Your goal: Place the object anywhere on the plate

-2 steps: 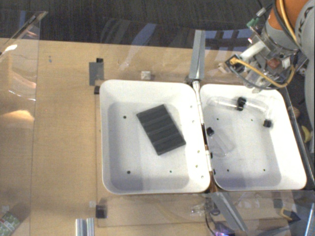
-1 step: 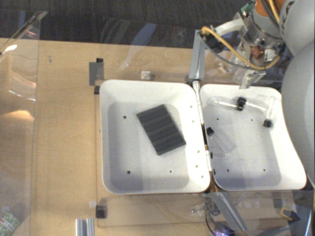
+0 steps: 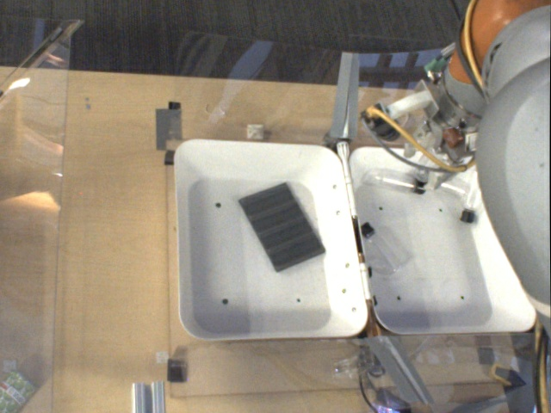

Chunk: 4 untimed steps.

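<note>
1. Bench (image 3: 95,256) of pale wood is seen from above at a slant; two shallow white bins are set on it side by side, their inner rims touching.
2. Left bin (image 3: 194,308) is found to hold one dark grey ribbed slab (image 3: 281,226), flat on the floor, turned at an angle, near the middle and slightly toward the far side.
3. Whether that slab is the plate or the object cannot be told.
4. Right bin (image 3: 430,317) is partly covered on its right side by the bulky grey arm (image 3: 521,144); the orange band (image 3: 504,11) is cut off by the top edge.
5. Gripper (image 3: 448,140) is seen over the far rim of the right bin, tangled among yellow cables and pale fittings; its state cannot be told.
6. Faint transparent shapes are noted on the right bin's floor, too indistinct to name.
</note>
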Each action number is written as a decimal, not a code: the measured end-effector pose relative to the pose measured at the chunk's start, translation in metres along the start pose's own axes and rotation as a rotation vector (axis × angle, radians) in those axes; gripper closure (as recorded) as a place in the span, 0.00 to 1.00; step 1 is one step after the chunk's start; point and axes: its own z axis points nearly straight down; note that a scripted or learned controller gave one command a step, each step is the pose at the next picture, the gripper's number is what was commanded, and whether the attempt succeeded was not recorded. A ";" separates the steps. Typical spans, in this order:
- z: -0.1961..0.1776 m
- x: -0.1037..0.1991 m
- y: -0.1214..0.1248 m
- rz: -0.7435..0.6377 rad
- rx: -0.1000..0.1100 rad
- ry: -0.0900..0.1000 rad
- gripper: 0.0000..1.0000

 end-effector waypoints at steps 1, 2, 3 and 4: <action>-0.015 0.011 0.021 0.069 0.001 0.003 1.00; -0.014 0.017 0.003 -0.077 0.000 0.000 1.00; -0.050 0.014 -0.014 0.070 0.000 0.004 1.00; -0.078 0.020 -0.001 0.042 0.001 0.003 1.00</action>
